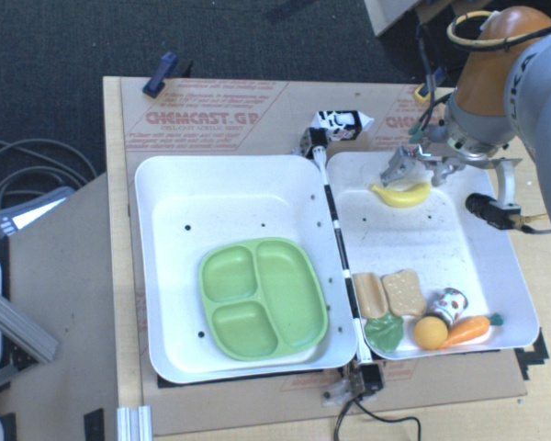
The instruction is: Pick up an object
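You've got the arm [510, 62] coming in from the right, over the far end of the right bin [496, 246]. Gripper [413, 165] sits low, right above the banana [401, 194], fingers spread apart w/ nothing between them. Banana lies flat on the bin floor near the far wall, just under and slightly left of the fingertips; can't tell if they touch it.

Rest of the right bin's stuff is bunched at the near end: two crackers [387, 293] side by side, a green leaf [384, 331] in front of them, an orange ball [431, 332], a carrot [468, 329] w/ green tip pointing right, and a small round white-and-dark item [450, 303] just behind the ball, too small to ID.

Left bin [165, 209] holds a green tray [262, 297], 3 compartments, lying flat toward the near-right part of the bin. Black-and-white clip [338, 127] sits at the far end of the seam btw the bins.
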`<state>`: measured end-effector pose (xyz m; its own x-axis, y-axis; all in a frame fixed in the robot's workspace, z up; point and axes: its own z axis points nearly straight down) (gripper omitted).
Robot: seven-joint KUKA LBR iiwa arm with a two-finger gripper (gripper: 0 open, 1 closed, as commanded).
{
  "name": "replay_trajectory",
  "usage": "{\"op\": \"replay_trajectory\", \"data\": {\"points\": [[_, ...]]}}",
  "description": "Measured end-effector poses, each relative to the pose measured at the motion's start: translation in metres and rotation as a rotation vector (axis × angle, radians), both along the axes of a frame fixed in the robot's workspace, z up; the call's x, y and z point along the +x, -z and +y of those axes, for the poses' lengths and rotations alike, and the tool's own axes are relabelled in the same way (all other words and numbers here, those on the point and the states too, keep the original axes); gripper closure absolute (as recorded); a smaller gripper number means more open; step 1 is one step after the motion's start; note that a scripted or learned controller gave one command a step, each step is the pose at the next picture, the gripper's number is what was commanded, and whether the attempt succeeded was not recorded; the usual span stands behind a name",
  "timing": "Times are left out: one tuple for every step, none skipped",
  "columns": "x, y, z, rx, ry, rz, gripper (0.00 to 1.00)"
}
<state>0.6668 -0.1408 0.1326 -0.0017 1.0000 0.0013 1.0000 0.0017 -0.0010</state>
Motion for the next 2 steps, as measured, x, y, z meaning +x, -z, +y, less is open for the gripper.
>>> {"op": "replay_trajectory", "data": {"points": [[0.003,0.040,-0.002,-0.010,0.002,-0.011,0.00],[0.004,0.028,-0.002,-0.013,-0.001,-0.014,1.00]]}}
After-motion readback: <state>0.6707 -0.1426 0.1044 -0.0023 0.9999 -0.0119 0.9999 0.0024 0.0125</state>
